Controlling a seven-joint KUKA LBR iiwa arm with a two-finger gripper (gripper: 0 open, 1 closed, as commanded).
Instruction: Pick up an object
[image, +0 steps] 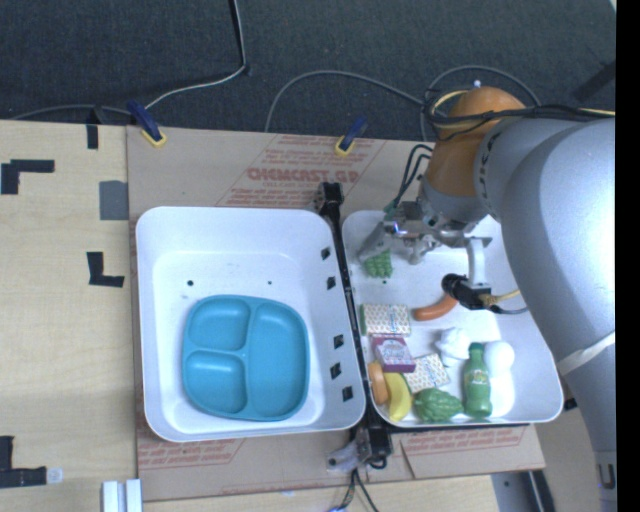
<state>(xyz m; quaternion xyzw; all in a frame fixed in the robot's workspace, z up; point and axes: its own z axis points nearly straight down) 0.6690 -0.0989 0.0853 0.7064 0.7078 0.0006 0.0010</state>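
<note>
From the camera view, you have 2 white bins side by side: the left bin (160, 300) carries a blue divided plate (245, 357), and the right bin (520, 400), at centre right of the frame, carries the toys you can pick from. The gripper (408, 238) hangs low over the upper left corner of the right bin, just above a small green leafy piece (377, 265). You cannot tell from here how wide the gripper stands, nor whether it has hold of anything.

That leafy piece looks the nearest target. Judge it light and probably soft or thin plastic, with an uneven outline; take it across its narrow middle and expect it to slip or tip.

Lower in the bin lie an orange carrot-like piece (436, 309), 2 patterned cracker tiles (386, 319), a purple packet (393, 353), a yellow banana (397, 395), a green bottle (478, 380) and a green lumpy vegetable (436, 405), packed close together. All look light and hard-skinned, hence slippery.

Red print on the cardboard (290, 175) under the bins seems to read "CHEMCAST", upper centre. The labels on the packet and bottle are too small to read.
</note>
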